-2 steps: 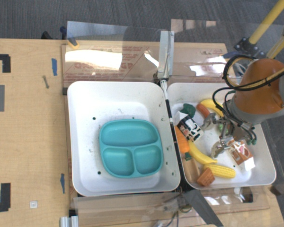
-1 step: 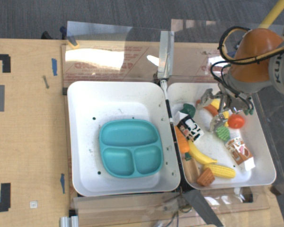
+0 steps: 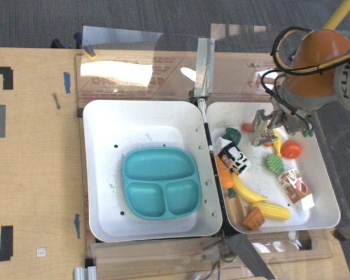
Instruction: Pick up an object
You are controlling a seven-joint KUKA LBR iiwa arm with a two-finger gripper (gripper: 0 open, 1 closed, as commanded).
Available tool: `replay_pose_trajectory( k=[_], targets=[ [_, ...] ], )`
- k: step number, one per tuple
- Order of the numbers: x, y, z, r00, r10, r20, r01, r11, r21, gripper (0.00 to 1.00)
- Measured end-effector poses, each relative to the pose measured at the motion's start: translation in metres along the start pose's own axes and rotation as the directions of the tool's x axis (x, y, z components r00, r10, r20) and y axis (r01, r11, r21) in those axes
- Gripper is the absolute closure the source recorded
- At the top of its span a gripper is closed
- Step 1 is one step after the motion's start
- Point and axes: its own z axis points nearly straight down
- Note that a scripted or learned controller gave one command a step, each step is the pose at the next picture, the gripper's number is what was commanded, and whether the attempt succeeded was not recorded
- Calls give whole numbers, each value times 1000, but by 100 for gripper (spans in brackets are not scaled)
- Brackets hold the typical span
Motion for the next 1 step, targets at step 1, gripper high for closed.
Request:
replay_pose_trajectory(
  k=[1],
  targets=[
    [3,1,2,1000,-1,-12,1,1000,-5,0]
  ],
)
